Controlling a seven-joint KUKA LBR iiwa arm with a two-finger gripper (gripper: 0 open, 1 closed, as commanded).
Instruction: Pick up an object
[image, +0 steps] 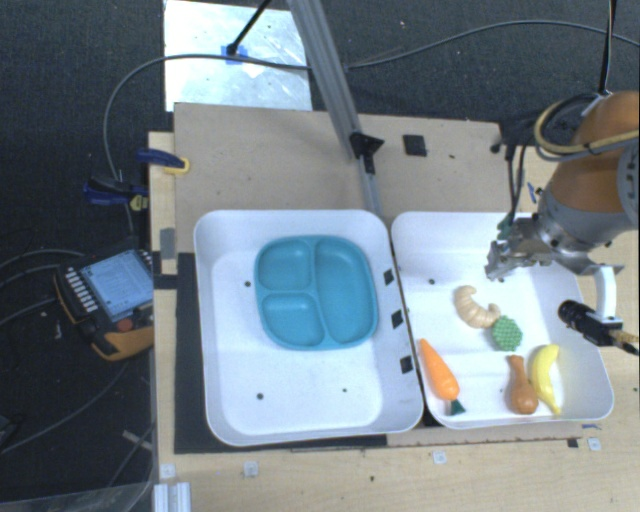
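Camera view: hand (503, 262) above bin's (440, 238) bare floor.

You are looking at a robotics lab, cables (130, 80) trailing over dark carpet (70, 100), teach pendant (108, 300) beside the desk (270, 150).

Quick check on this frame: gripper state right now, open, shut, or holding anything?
Gripper: cannot be told. It sits over the right bin, above the croissant, with nothing seen in its grasp.
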